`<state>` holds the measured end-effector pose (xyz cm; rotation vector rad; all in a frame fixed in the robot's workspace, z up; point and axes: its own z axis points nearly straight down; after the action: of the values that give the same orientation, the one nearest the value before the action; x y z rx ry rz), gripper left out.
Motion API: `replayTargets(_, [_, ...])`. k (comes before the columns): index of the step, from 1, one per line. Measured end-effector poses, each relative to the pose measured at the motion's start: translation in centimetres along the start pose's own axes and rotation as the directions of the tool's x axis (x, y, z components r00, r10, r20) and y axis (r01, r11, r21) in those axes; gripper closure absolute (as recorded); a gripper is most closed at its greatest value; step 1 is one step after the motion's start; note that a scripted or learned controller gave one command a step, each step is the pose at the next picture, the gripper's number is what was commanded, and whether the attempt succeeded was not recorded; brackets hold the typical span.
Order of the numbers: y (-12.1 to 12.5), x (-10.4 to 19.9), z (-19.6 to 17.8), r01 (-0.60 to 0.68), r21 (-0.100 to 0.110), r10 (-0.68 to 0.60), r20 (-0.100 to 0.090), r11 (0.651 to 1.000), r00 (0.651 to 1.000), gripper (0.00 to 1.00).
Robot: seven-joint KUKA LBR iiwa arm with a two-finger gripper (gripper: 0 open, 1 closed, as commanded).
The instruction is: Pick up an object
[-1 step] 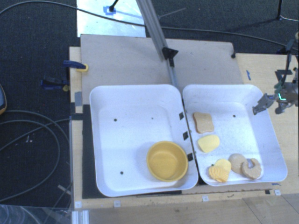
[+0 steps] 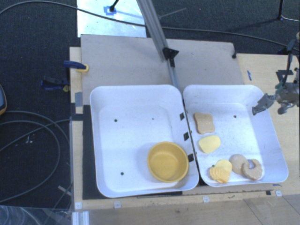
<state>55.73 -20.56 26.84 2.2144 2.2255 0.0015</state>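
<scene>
- The end effector (image 2: 269, 103), at three o'clock, is small and dark; its finger positions cannot be made out.
- The arm is cut off by the right edge.
- A dark object (image 2: 2, 99) at nine o'clock is cropped by the left edge.

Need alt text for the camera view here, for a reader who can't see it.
The end effector hovers at the right bin's far right rim, holding nothing. That bin has five pale toy food pieces, including a toast slice; the left bin holds a yellow bowl.
</scene>
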Motion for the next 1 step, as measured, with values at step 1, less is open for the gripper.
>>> replayTargets(1, [0.48, -0.48, 4.40, -0.004, 0.003, 0.004, 0.000, 1.000, 1.000, 0.00])
